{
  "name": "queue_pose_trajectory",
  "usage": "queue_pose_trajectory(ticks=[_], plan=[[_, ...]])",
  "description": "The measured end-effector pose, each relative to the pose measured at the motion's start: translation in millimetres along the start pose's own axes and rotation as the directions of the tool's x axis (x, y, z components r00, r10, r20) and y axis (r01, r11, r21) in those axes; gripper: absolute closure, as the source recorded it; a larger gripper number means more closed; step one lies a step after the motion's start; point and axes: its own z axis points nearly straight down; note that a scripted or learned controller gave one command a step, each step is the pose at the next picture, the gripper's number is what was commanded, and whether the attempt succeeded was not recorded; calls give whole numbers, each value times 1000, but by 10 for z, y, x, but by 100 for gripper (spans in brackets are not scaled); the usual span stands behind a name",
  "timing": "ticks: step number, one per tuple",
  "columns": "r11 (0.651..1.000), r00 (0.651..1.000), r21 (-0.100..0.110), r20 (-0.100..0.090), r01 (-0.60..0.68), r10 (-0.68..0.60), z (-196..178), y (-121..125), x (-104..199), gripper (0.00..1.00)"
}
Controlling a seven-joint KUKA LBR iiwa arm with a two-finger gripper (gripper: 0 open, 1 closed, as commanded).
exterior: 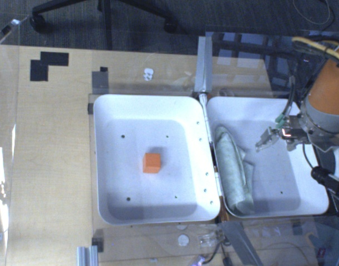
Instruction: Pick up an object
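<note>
We see two white bins side by side on the table [52, 165]; the left bin [111, 201] holds a small orange cube [152, 163] near its middle, well apart from the arm; the right bin [302, 204] holds a grey rolled cloth [232, 170] lying along its left wall; the gripper [267, 139] hangs over the right bin, just right of the cloth's upper end; fingers look spread apart, nothing between them
</note>
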Motion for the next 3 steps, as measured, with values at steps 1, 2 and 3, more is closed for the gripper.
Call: queue_pose_trajectory(ticks=[1,2,3], plan=[[982,982,-5,3,191,-191,-1034,-46,-445,0],[981,981,-10,5,194,-194,-1146,-29,-437,100],[980,980,-6,3,199,-199,-2037,-335,-138,100]])
